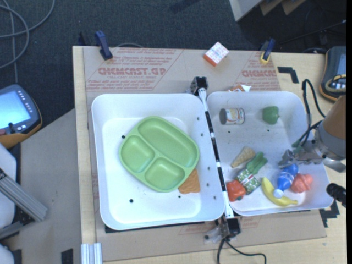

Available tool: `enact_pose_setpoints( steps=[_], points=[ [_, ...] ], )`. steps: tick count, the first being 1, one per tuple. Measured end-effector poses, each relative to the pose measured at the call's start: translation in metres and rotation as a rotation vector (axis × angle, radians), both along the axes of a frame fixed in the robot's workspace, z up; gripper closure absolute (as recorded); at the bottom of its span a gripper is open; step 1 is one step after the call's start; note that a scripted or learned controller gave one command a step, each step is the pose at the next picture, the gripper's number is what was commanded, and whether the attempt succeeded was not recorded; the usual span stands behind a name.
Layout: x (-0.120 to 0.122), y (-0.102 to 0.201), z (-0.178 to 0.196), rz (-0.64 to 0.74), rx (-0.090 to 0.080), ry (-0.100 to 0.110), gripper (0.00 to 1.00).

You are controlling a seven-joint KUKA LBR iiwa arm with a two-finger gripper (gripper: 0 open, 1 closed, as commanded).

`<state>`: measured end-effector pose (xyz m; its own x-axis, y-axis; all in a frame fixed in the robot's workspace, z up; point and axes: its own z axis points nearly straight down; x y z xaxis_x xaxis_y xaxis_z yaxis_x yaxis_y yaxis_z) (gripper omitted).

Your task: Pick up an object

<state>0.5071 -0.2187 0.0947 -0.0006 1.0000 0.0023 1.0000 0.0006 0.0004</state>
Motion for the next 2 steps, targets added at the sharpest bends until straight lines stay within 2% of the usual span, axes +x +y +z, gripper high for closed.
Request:
enact_pose_setpoints(
  steps=[1,2],
  points=[
    [0.0379,0.0774,0.0414,0.008,-0.003,-0.006,1.00],
    [0.0352,0.0726,0.0389,0.000,-0.003,-0.001,0.00]
  ],
)
